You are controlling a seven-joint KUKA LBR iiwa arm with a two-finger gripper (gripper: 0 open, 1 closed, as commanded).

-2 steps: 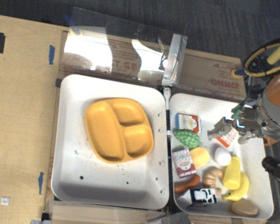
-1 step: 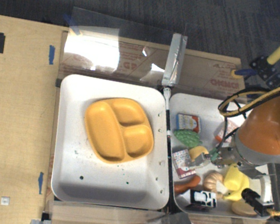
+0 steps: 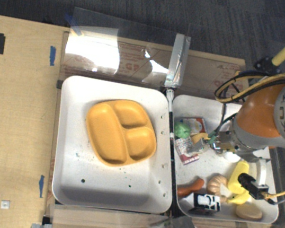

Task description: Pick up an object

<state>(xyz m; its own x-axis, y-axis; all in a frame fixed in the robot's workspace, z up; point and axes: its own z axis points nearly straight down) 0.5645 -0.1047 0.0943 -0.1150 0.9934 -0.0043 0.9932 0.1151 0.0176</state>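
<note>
Left bin (image 3: pixel 68 179): holds a yellow divided tray (image 3: pixel 121 131), resting flat near centre. Right bin (image 3: pixel 271 214), touching the left bin's right wall: crowded with small items. Arm (image 3: pixel 269 112) hangs over the right bin's far half. Gripper (image 3: pixel 214 142) sits low beside a green toy (image 3: pixel 183 129) and a printed packet (image 3: pixel 189 148); whether the claw is open or closed cannot be determined. Nearer the right bin's front wall lie a yellow toy (image 3: pixel 239 182), a black-and-white bottle (image 3: pixel 206 202) and an orange-red piece (image 3: pixel 191 187). Recommendation: descend squarely over one item, clear of neighbours and the dividing wall, before closing.
</note>
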